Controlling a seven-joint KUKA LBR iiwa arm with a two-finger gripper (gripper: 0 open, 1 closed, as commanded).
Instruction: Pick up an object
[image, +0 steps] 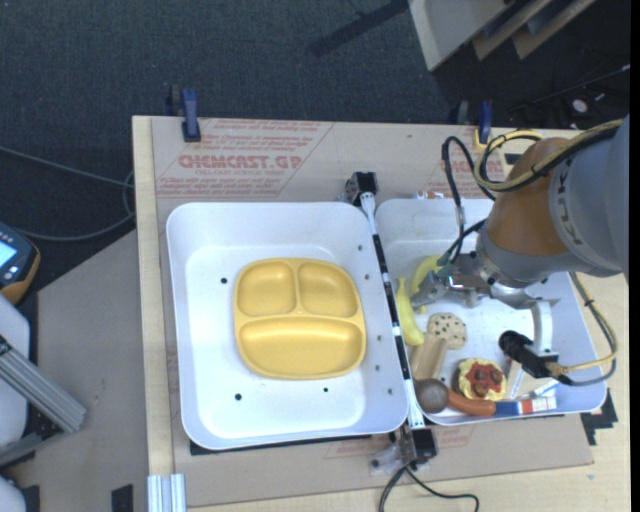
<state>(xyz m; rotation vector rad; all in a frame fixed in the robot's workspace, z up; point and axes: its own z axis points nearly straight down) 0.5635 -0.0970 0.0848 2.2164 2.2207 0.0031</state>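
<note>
Tool (432, 285) above one banana (408, 305), beside one cookie (446, 326)

Arm (560, 210) reaches leftward, claw (437, 285) pointing down.

Two white bins (200, 330), one yellow divided plate (299, 318), one cookie (446, 326).

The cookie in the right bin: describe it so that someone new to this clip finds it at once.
Start at the right bin, the one the arm reaches into. Along its left side, beside the yellow banana, lies the cookie: a small, pale, round disc with dark chips, just above a tan wooden pestle. Nothing else there is flat, round and speckled.
</note>
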